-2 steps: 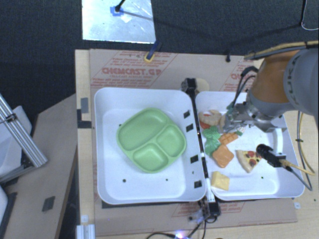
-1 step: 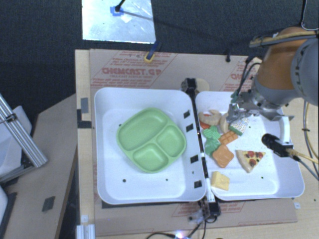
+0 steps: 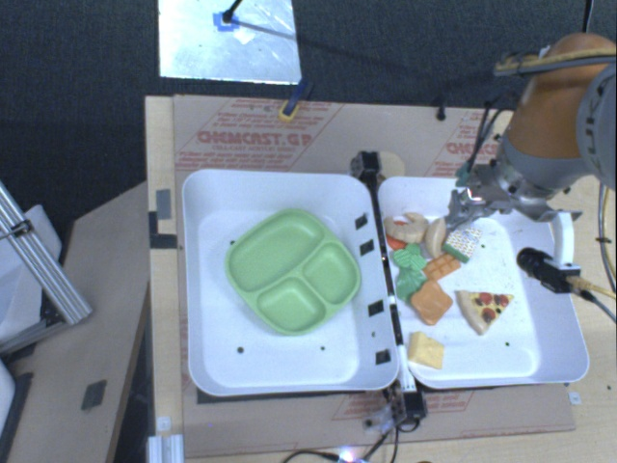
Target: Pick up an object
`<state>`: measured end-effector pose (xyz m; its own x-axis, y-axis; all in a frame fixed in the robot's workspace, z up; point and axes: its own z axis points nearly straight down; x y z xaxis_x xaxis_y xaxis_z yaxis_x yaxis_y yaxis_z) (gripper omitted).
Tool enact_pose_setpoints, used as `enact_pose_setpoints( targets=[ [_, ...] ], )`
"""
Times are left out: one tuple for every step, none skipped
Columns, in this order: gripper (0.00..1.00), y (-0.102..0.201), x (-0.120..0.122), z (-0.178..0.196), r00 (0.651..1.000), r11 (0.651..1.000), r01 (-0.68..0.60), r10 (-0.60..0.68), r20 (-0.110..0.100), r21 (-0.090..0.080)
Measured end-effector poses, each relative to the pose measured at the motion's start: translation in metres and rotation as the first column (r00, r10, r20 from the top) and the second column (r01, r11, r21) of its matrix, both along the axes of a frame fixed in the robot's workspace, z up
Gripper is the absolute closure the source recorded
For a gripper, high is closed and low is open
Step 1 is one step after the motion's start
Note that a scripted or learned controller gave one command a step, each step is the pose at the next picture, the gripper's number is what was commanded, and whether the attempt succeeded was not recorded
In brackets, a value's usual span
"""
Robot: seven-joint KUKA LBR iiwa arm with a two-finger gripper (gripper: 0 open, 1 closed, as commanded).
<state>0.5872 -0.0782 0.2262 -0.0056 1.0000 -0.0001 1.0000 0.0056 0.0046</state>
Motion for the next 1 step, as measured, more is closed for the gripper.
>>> enact_pose_setpoints(
  targets=[
    [1.0, 0.0439, 0.0055, -0.0063, 1.0, 1.0, -0.002, 0.002, -0.002, 0.0]
  ],
)
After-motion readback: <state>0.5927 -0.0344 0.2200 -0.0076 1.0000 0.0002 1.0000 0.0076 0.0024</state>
